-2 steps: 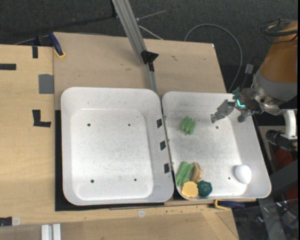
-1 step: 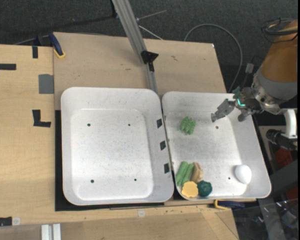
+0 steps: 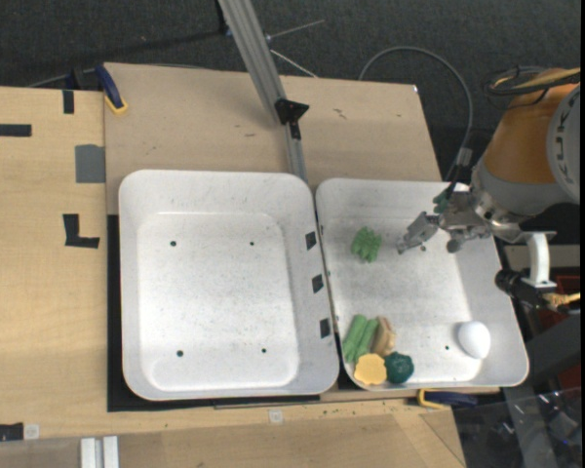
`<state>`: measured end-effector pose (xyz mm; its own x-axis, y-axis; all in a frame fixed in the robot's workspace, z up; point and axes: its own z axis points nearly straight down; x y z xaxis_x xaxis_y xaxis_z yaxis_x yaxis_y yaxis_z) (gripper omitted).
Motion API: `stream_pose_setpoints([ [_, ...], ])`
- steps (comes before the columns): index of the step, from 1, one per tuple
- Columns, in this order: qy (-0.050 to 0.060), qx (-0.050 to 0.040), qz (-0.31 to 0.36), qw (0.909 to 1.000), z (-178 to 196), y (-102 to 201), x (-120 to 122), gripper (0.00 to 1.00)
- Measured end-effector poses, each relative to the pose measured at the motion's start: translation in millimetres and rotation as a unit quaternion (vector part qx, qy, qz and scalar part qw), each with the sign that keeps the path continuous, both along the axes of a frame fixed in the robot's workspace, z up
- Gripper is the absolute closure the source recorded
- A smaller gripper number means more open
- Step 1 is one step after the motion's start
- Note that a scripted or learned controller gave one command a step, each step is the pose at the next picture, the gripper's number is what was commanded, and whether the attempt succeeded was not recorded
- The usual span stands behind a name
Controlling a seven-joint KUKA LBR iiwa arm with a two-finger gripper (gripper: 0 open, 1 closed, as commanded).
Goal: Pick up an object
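Wooden counter [image 3: 224, 115] carries two shallow white bins side by side; the left bin [image 3: 214, 281] sits beside the right bin [image 3: 424, 291], which holds every object. The grey arm [image 3: 536, 154], with its orange band, reaches in from the right, its hand [image 3: 431, 234] low over the right bin's upper half, fingers spread apart with nothing between them. A green knobby object [image 3: 367, 245] lies just left of the hand, apart from it. Near the front rim cluster a green oblong piece [image 3: 357, 334], a tan piece [image 3: 383, 335], a yellow piece [image 3: 370, 370] and a dark green piece [image 3: 399, 367]. A white ball [image 3: 473, 339] rests in the front right corner.
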<state>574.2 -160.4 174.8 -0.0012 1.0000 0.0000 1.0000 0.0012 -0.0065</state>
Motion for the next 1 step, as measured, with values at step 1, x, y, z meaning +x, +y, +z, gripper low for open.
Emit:
stream_pose_setpoints([
  [1,0.0,0.0001,0.0,1.0,-45.3,-3.7,-4.6,0.0],
])
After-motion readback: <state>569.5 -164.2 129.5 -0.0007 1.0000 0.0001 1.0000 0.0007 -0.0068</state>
